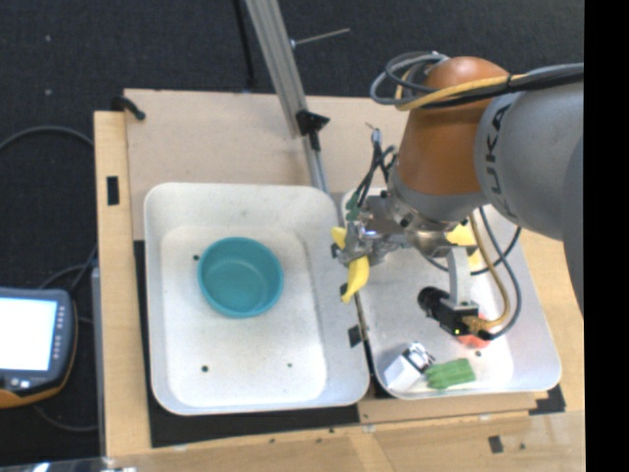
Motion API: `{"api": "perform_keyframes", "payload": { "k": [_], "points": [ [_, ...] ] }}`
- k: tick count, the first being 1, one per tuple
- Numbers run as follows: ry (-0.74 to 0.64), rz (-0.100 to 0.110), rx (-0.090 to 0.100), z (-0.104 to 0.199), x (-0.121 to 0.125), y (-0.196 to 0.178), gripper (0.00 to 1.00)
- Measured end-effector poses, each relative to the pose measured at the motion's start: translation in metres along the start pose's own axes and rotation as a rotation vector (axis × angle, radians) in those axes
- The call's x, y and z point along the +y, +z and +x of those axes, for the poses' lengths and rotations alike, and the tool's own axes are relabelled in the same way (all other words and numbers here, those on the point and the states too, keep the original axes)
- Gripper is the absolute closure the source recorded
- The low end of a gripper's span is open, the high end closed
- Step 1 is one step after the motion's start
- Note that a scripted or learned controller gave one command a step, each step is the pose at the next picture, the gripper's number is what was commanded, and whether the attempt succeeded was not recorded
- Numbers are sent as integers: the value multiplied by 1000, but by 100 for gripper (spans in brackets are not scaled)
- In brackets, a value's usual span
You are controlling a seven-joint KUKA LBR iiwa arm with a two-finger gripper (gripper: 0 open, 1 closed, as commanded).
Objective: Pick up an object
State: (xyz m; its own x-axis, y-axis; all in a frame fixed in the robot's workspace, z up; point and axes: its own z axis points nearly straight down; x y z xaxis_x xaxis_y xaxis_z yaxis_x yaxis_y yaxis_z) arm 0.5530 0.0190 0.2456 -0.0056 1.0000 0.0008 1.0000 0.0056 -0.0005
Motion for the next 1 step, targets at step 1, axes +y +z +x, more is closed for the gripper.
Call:
{"api": "perform_keyframes", "payload": {
  "k": [1],
  "points": [
    [-3, -1, 2, 54, -18, -8, 100]
  ]
}}
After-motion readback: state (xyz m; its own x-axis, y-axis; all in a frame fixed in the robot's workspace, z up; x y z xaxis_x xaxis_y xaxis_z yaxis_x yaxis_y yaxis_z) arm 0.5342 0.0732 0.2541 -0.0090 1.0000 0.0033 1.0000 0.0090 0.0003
